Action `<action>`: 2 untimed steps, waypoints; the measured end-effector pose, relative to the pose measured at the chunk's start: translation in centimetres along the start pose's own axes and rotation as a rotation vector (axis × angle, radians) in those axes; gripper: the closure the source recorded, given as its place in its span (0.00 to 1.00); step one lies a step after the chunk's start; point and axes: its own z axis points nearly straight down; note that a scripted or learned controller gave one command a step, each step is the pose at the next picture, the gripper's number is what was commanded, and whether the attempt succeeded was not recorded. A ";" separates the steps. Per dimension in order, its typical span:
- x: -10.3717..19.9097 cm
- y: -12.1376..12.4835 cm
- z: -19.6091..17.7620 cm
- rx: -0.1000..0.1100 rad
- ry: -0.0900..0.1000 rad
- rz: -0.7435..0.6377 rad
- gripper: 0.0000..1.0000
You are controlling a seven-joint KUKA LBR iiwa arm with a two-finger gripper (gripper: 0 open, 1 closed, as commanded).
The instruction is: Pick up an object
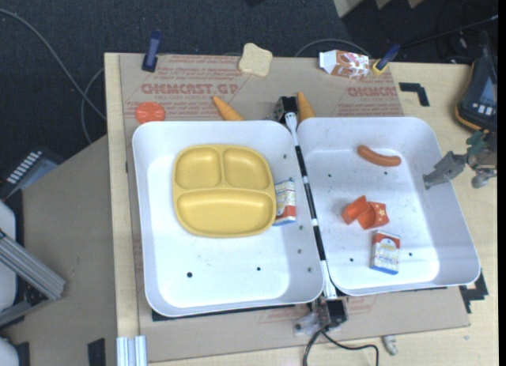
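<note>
Brown worktop (198, 88) carries two white bins; the hand (458, 165) hovers at the right bin's (443, 262) edge, fingers spread, gripping nothing, near a sausage (379, 156).

We find the divided plate (224, 190) in the left bin (229, 285), a small carton (285, 201) touching its right edge. The right bin (443, 262) holds a sausage (379, 156) at the back, a crumpled wrapper (365, 212) mid-bin, another carton (386, 253) in front.
</note>
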 end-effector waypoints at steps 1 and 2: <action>4.6 4.8 12.2 0.004 0.002 -0.002 0.00; 9.2 4.3 18.3 -0.014 -0.006 0.001 0.00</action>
